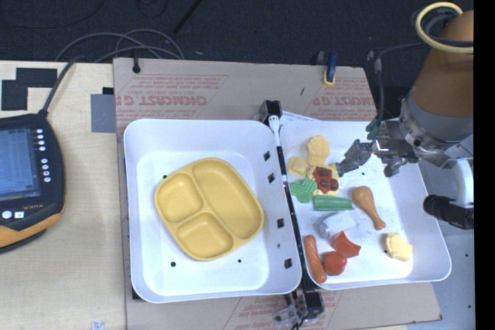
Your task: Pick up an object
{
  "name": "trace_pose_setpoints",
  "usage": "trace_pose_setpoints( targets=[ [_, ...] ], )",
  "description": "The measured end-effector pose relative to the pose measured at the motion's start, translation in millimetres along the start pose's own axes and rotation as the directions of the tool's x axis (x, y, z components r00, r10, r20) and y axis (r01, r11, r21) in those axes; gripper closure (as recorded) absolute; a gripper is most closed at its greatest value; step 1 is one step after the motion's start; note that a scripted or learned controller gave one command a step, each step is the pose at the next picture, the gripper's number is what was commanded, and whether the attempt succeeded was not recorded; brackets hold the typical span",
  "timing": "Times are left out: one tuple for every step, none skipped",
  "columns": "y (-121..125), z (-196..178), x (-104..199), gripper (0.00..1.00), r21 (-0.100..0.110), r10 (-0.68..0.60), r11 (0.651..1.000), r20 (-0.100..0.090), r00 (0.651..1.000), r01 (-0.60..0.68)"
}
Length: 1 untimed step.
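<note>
Bench carried two white bins side by side on a cardboard sheet. Left bin held a yellow divided tray, lying flat near its middle. Right bin held a scatter of toy food. Arm entered from the right edge of the frame, orange band above grey wrist, and reached over the right bin's upper part. Gripper hung above the bin's upper middle, pointed down and to the left; whether its fingers were parted or closed could not be told, and nothing was seen between them. Just below and left of the gripper lay a cluster: yellow pieces, a red and dark piece, a green ridged piece, a green bar. A drumstick lay below the gripper, slightly right. Lower in the bin: sausage, red pieces, yellow piece. Handheld pendant sat at left edge of frame.
</note>
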<state>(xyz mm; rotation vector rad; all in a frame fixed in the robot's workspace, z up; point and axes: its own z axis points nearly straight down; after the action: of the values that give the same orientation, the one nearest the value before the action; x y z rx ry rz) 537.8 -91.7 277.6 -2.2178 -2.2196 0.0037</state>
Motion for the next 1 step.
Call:
trace_pose_setpoints(
  targets=[
    [-1.4, 96.6, 66.5, 0.00, 0.011, -0.004, 1.000, -0.003, 1.000, 0.004]
  ],
)
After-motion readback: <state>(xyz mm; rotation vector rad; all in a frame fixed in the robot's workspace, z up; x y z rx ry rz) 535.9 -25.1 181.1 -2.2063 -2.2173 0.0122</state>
